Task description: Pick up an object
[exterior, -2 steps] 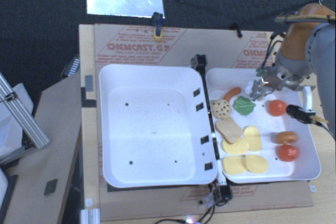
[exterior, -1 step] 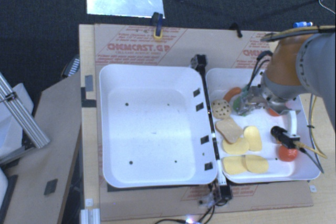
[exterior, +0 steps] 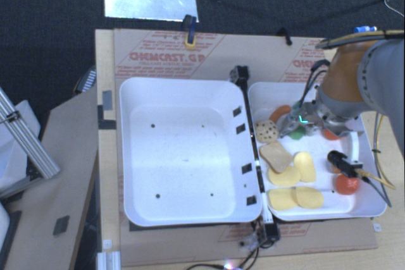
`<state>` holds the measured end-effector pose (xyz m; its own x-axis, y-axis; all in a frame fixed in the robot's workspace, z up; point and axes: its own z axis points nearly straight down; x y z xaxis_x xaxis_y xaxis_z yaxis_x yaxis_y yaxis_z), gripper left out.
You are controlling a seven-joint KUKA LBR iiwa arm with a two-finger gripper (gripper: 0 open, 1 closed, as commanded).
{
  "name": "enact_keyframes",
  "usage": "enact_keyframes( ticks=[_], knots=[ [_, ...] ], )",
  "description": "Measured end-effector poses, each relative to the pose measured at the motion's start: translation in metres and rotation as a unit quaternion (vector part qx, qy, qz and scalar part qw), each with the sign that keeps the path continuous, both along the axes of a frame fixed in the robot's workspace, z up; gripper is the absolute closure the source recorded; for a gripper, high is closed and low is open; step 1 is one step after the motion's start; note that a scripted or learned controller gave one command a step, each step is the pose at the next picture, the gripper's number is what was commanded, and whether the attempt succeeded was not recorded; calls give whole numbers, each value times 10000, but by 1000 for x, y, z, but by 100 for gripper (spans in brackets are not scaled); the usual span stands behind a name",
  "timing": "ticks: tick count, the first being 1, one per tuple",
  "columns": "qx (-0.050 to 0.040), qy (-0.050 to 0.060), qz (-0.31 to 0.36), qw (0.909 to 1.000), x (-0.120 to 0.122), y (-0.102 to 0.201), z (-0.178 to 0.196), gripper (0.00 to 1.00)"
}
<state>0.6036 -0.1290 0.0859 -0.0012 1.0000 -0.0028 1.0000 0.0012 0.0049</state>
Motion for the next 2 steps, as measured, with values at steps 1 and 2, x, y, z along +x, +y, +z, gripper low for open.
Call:
enact_keyframes(
  ticks=[1,2],
  knots=[
    [12,27,-6,10000,-16,-10,-2,0],
    [15,8,44,10000,51,45,-1,0]
  ],
)
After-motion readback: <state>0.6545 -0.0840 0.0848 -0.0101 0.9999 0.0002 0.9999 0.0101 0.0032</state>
